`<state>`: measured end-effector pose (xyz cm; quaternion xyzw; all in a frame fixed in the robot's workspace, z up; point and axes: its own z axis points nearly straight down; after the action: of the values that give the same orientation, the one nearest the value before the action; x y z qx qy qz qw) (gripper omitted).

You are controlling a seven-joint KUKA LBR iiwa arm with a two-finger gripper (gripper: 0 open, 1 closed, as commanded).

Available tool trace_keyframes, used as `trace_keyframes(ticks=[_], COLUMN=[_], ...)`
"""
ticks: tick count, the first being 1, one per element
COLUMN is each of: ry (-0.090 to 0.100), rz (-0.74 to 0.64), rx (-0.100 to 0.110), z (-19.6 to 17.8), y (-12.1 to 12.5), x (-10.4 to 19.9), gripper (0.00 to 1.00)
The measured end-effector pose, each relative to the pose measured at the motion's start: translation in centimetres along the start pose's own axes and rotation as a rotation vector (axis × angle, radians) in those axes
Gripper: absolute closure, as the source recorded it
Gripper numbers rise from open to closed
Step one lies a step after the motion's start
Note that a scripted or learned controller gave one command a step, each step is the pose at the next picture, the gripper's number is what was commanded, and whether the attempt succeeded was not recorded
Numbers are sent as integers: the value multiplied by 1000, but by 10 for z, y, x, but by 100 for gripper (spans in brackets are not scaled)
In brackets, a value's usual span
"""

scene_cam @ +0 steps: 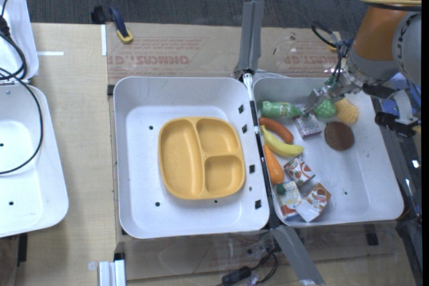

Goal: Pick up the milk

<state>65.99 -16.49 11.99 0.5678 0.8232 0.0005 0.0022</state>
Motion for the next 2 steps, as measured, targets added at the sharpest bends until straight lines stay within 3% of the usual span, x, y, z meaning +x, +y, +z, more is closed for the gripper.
trace_keyframes(ticks=[1, 2], ry=[2, 3], rz=[-239, -19], rx=[2, 5], z=[-30, -42], y=[-73, -62], x=[24, 81], gripper=[0, 0])
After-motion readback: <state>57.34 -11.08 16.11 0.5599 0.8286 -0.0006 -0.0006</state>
